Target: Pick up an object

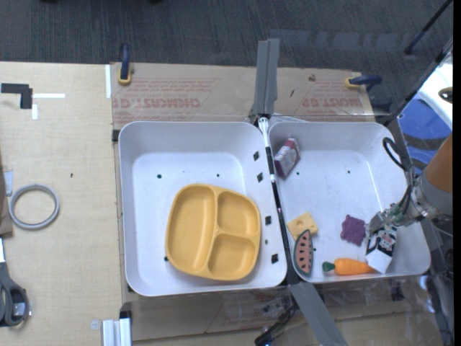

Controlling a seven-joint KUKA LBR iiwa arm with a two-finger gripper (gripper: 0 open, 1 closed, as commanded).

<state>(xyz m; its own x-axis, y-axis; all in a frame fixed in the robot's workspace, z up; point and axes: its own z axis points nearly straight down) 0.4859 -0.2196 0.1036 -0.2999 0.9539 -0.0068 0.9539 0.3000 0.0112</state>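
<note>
On the far left of the desk (65, 143) a grey ring of tape (32, 206) lies flat on the pale wood. Behind the bins a brown cardboard sheet (187, 96) is held down with a yellow clamp (125, 69) at its left corner.

The left bin (137, 157) holds one thing, a yellow plate (213, 231) with three compartments. It lies flat in the near half of the bin, slightly toward the right wall.

The right bin (331, 146) holds several small things. A dark red packet (286, 157) lies at the far left corner, close to the wall between the two bins. Nearer to me, a small yellow block like a piece of cheese (302, 224) lies just beside a toy watermelon slice (305, 254), which is at the near left corner. To the right of them a purple toy (353, 228) lies alone on the white floor. Along the near wall lies a toy carrot (349, 267), with its green end pointing left.

The gripper (382, 231) is low over the near right corner of this bin, and the arm (439, 175) comes in from the right. A small white and black object (382, 247) is directly under the gripper, touching the right end of the carrot. I cannot tell whether the gripper is open or closed, or whether it grips this object.
</note>
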